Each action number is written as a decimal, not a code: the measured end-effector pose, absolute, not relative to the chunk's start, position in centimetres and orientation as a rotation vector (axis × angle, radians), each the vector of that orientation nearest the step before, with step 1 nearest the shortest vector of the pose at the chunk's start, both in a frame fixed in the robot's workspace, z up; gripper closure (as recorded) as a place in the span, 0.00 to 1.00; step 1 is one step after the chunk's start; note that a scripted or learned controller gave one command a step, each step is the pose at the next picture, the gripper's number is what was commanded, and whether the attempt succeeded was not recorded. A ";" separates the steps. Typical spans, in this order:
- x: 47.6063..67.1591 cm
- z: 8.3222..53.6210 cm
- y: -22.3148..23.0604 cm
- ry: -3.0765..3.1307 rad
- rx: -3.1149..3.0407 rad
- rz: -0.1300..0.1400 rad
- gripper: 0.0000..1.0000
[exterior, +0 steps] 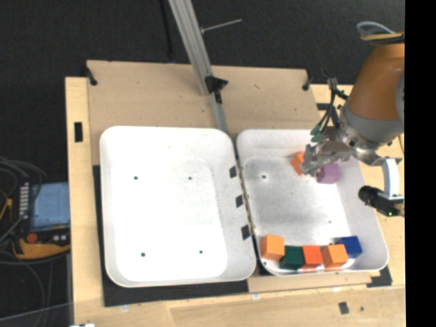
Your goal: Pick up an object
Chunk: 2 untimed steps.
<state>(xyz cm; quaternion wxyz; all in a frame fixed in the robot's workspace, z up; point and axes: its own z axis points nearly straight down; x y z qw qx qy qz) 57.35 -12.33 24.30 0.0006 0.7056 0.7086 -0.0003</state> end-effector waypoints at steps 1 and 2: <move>55.7 23.5 -6.7 2.228 2.215 0.000 1.00; 54.4 22.6 -1.5 2.229 2.215 0.000 1.00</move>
